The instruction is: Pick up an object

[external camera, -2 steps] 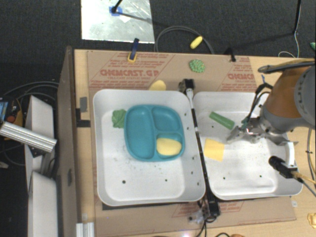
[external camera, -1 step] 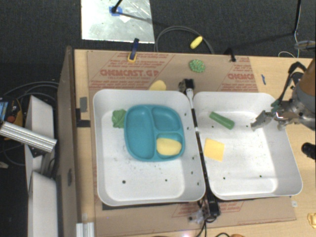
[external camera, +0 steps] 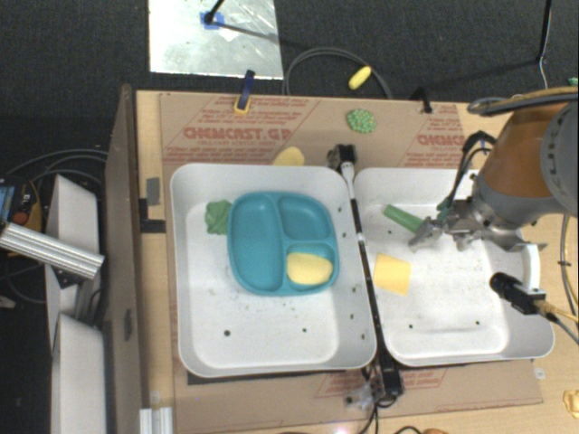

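The jaws (external camera: 425, 234) hang beside the green stick (external camera: 403, 217); their opening I cannot tell. It looks light, stiff; take its middle, toward 10 o'clock.

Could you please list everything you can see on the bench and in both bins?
bins: 2, white, side by side on bench
divided plate: 1, teal, left bin
yellow piece: 1, yellow, plate's lower right compartment
leafy piece: 1, green, left of plate
wedge: 1, yellow, right bin
stick: 1, green, right bin
round item: 1, green, behind bins
arm: 1, grey and orange, right
end effector: 1, over right bin, beside stick
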You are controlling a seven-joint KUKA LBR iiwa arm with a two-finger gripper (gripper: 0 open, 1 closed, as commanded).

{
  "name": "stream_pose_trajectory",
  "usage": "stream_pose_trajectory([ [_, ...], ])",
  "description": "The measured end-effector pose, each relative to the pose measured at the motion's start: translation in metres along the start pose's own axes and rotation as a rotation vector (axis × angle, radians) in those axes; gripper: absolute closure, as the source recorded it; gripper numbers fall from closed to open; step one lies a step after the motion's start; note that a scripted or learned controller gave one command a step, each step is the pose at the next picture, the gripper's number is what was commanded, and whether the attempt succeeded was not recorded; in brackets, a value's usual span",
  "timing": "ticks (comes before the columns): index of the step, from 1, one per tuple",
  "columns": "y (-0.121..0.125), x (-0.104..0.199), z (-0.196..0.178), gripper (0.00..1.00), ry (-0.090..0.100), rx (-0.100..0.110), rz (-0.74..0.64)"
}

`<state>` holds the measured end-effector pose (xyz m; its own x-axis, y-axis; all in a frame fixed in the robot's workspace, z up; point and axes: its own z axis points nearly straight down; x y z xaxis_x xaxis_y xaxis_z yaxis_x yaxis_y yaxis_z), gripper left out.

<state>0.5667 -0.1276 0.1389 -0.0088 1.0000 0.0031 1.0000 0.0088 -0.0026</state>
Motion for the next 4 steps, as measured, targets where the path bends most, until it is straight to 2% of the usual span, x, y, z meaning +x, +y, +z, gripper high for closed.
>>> stream_pose_trajectory([
  [1,0.013,0.003,0.058,0.0,-0.003,-0.001,0.004],
  [2,0.053,-0.054,0.005,0.0,-0.008,-0.012,0.009],
  [3,0.018,0.003,0.057,0.0,0.0,0.002,0.002],
  [4,0.107,0.007,0.052,0.0,-0.005,-0.014,0.0],
])
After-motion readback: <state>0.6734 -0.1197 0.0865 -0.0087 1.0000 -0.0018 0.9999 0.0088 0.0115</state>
